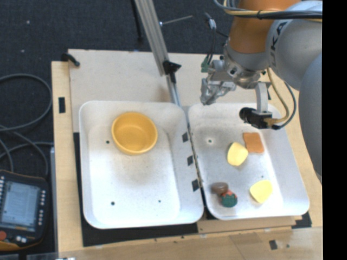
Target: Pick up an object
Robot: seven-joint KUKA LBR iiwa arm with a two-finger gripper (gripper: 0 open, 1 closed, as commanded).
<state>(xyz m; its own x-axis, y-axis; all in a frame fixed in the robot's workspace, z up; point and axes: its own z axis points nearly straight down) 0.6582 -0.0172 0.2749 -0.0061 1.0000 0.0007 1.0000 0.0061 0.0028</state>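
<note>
While pincer (209, 98), grip state unclear, hangs over right bin (287, 145) rear edge, yellow bowl (134, 132) occupies left bin (92, 161).

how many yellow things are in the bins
3: a yellow bowl in the left bin, and two pale yellow pieces in the right bin, one mid-bin beside the orange block, one nearer the front.

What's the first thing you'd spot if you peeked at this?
The big grey arm with its orange band looms at the top right, its gripper above the right bin's far edge. A bright yellow bowl sits alone in the left bin. Small yellow pieces and an orange block dot the right bin.
</note>
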